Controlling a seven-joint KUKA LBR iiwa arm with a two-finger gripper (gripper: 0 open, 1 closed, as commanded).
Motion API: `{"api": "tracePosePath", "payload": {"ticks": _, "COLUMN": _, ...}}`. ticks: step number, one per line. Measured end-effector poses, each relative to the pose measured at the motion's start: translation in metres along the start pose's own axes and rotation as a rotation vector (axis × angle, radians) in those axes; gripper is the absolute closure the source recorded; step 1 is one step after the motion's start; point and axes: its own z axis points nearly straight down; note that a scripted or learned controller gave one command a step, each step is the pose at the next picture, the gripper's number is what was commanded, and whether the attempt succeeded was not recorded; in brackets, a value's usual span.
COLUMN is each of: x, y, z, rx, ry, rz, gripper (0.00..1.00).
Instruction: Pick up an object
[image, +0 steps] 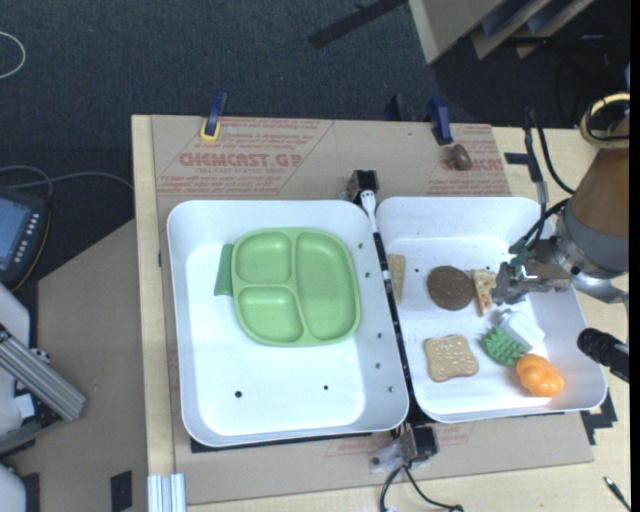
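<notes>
A: Where does the arm (600, 215) sit?

B: It comes in from the right, the orange band high at the edge, the grey wrist below it; the gripper (510, 283) reaches leftward and down over the right bin (455, 222), near that bin's right half.

A: And the jaws, clenched or released?

B: I cannot tell; the dark metal parts blur together there, and nothing is plainly seen between them.

A: What lies near it?

B: A pale cracker-like piece (484, 291) stands just beside the gripper on its left; a round brown patty (451, 287) lies next to that; a tan slice of toast (449, 357) rests lower in the same bin; a green ridged piece (503, 347) lies below the gripper, with a small white thing just above it; an orange fruit (540, 375) sits at the bin's lower right corner.

A: The other bin?

B: The left bin (200, 330) bears a green divided plate (297, 285) with three compartments, tilted a little.

A: And the table?

B: Both bins touch side by side on a brown board (300, 155) printed with red lettering, clamped at its far edge by a blue and yellow clamp (212, 120); dark carpet (150, 50) lies beyond; cables trail at the right.
</notes>
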Motion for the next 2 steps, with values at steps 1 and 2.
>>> {"api": "tracePosePath", "payload": {"ticks": 1, "x": 0.053, "y": 0.022, "z": 0.01, "rx": 0.002, "ry": 0.002, "rz": -0.005, "gripper": 1.0}}
{"api": "tracePosePath", "payload": {"ticks": 2, "x": 0.104, "y": 0.054, "z": 0.001, "rx": 0.0, "ry": 0.003, "rz": -0.006, "gripper": 1.0}}
